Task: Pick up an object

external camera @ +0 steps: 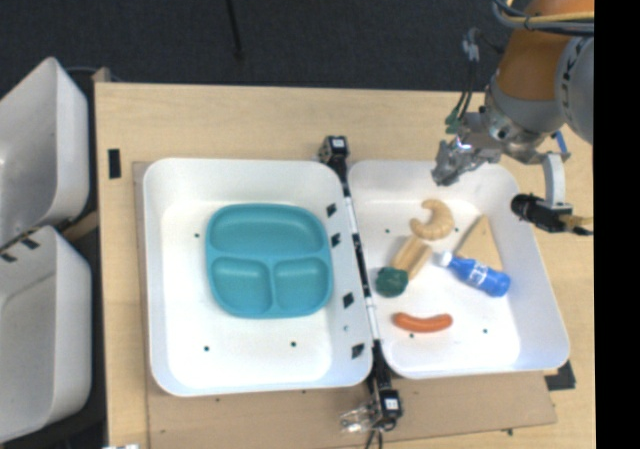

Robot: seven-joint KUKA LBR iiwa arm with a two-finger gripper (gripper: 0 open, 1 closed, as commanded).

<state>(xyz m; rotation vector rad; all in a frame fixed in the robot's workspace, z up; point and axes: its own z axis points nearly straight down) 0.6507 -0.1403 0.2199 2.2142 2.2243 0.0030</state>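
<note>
The right bin [520, 337] holds several small objects. A tan croissant-shaped piece [434, 219] lies near its middle. Below it a wooden stick with a dark green ball end [398, 269] slants toward the divider. A blue and white bottle [476, 273] lies to the right, with a thin wooden stick [472, 233] beside it. A red-orange sausage [422, 321] rests near the front. My gripper [447, 169] hangs over the bin's back edge, above and slightly right of the croissant piece, with nothing visibly between its fingers.
The left bin [170, 337] holds a teal divided plate [268, 259]. A black clip [333, 148] sits at the back where the bins meet. White blocks [35, 237] stand off the bench at the left. The arm's grey and orange wrist [540, 47] looms at the upper right.
</note>
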